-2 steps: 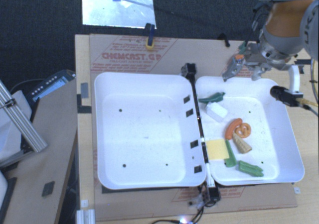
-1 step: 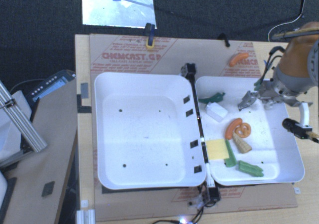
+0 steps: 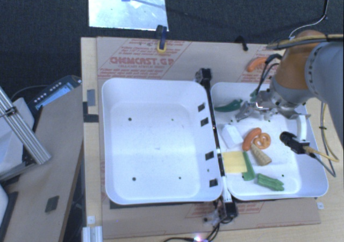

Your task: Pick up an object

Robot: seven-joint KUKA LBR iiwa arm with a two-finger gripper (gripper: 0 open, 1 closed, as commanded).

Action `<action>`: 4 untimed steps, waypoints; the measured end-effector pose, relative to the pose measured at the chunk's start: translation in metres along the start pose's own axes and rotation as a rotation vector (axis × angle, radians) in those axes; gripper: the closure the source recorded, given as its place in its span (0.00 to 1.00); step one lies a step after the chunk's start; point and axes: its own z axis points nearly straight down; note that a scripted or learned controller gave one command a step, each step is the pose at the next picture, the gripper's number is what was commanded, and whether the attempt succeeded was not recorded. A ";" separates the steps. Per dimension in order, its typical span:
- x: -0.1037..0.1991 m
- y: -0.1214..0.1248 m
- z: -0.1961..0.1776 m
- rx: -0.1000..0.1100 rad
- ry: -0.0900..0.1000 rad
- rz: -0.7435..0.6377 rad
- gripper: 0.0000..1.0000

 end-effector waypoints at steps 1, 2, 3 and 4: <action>0.052 -0.023 0.012 0.005 0.004 -0.006 0.00; -0.001 -0.091 0.010 0.006 -0.001 0.006 0.00; 0.039 -0.119 0.011 0.005 0.004 -0.004 0.00; 0.037 -0.116 0.000 0.000 0.002 -0.002 1.00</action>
